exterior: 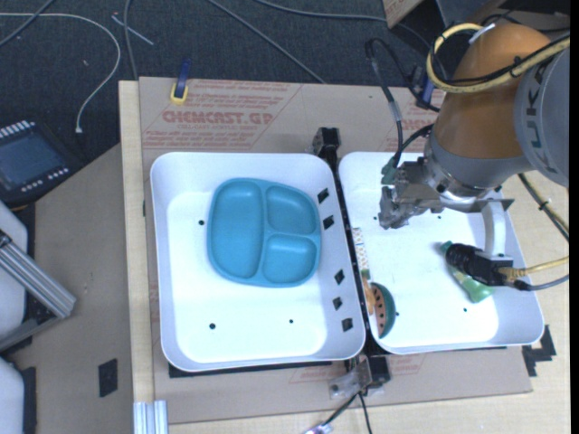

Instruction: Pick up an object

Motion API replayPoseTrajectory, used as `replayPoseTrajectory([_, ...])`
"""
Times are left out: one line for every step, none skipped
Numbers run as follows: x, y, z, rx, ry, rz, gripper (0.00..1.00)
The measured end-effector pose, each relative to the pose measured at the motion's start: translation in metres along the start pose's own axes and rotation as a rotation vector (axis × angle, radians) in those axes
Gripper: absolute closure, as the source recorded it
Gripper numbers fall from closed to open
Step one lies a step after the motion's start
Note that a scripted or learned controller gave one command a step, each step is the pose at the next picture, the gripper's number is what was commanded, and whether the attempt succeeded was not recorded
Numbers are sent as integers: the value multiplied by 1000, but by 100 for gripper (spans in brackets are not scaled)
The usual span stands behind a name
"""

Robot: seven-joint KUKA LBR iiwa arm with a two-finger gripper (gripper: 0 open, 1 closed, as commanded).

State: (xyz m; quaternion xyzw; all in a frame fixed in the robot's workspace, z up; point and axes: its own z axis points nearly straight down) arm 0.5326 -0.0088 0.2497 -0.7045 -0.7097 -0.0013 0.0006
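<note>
Cardboard sheeting covers the bench (244,107), and the two white bins sit on it side by side. Closest to the camera, in the right-hand bin (452,337), what looks like a toy watermelon slice (382,307) leans by the wall shared with the other bin. It is on the camera side of the jaws and well apart from them. A small green thing (478,287) lies on the camera side too, out toward the outer wall and partly hidden, so I cannot name it more closely.

The jaws hang over the bin's bare white floor, toward its far half, with nothing visible between them. From this slanted view I cannot tell how wide they stand, or how high above the floor they are. The grey and orange arm (493,89) rises behind them.

Across the shared wall from the jaws, a blue divided plate (262,233) lies flat in the middle of the left-hand bin (253,337). Beyond both bins, cables (90,25) trail over the dark floor.

By my reading, this is the approach step and no grasp has been made yet. The spot under the jaws looks bare, so closing there would likely catch nothing. The next move calls for shifting toward the camera, over the slice or the green thing, then lowering. The slice's place by the wall may crowd the grip.
</note>
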Motion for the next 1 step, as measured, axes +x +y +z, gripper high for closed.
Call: replayPoseTrajectory([61, -11, 13, 5, 0, 1, 100])
